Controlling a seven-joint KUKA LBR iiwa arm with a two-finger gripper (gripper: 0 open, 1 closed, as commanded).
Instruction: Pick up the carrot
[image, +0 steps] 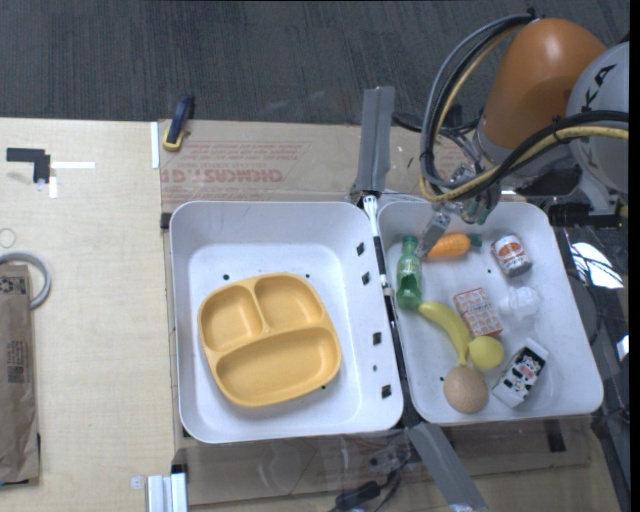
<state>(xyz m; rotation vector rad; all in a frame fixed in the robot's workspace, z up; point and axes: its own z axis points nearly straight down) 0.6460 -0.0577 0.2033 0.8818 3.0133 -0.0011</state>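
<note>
Near right bin's (570, 300) back edge we see carrot (449, 247), lying flat. Gripper (437, 233) at carrot's left end; we cannot tell its state. Green bottle (408, 272) just left of carrot, can (511, 254) to its right. Banana (445, 326), lemon (485, 353), egg (465, 390) toward front edge. Yellow plate (268, 338) in left bin (190, 300).

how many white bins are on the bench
2. The left bin holds a yellow divided plate. The right bin holds the carrot, a banana and other small items, with the tool at the carrot.
</note>
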